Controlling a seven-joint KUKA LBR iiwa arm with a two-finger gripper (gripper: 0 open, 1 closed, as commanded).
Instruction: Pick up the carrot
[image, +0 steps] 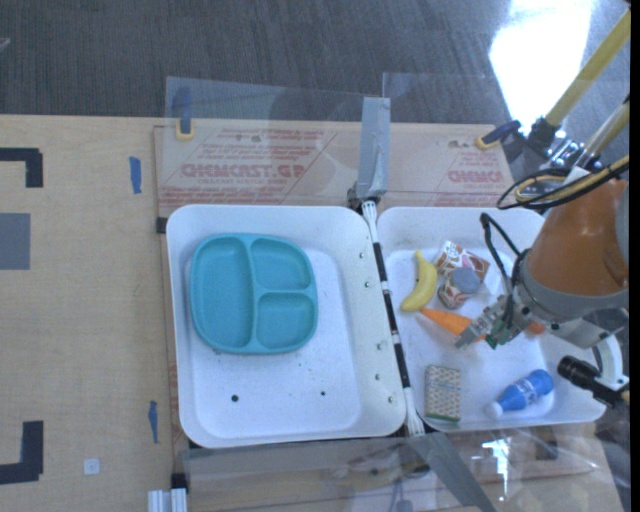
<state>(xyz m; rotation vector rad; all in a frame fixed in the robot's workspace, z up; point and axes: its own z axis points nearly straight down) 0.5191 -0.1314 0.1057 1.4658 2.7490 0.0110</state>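
The carrot is orange and lies flat in the middle of the right bin, just below the banana, with its pointed tip toward the left. My gripper is low over the carrot's right end, where a bit of green shows. The wrist above it, with its orange band, covers the bin's right side. I cannot make out whether the carrot is gripped.
A yellow banana, a small printed packet and a grey-blue item crowd just above the carrot. A blue bottle and a tan box lie near the front rim. A teal divided plate sits in the left bin.
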